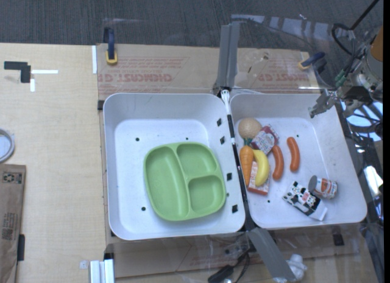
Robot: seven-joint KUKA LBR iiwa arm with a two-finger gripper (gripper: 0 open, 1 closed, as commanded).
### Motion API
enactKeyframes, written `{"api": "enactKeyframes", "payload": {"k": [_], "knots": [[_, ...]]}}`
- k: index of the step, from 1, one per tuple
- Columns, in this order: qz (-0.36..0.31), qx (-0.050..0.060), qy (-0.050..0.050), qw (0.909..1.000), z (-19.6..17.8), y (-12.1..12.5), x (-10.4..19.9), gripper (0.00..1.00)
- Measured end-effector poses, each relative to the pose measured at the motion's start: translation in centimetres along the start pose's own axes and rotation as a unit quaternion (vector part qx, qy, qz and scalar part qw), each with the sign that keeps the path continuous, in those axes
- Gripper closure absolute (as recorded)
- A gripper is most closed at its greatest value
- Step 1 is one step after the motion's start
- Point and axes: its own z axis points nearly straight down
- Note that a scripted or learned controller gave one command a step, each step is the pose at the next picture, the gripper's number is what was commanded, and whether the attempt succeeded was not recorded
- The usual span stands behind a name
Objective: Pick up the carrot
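Note:
The carrot [246,161] is a short orange piece lying lengthwise at the left side of the right bin [341,215], close to the wall between the two bins. A yellow banana [261,167] lies right against its right side. My gripper [319,107] hangs over the right bin's far right corner, well away from the carrot, up and to the right of it. The arm [368,69] comes in from the upper right.
Also in the right bin are a beige round vegetable [248,128], a red-and-white packet [265,139], two orange sausages [278,162] [294,154], a small can [323,187] and a black-and-white packet [302,198]. In the left bin [116,154] lies a green divided plate [184,180].

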Motion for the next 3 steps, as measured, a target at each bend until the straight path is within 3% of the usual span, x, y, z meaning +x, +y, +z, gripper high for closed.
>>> {"api": "enactKeyframes", "payload": {"k": [1,2,3], "knots": [[0.120,0.001,0.000,0.9928,10.1,-0.1,8.3,0.00],[0.090,0.001,0.001,0.9960,14.6,-10.1,10.4,0.00],[0.125,0.000,0.000,0.9922,14.5,-5.2,8.9,0.00]]}}
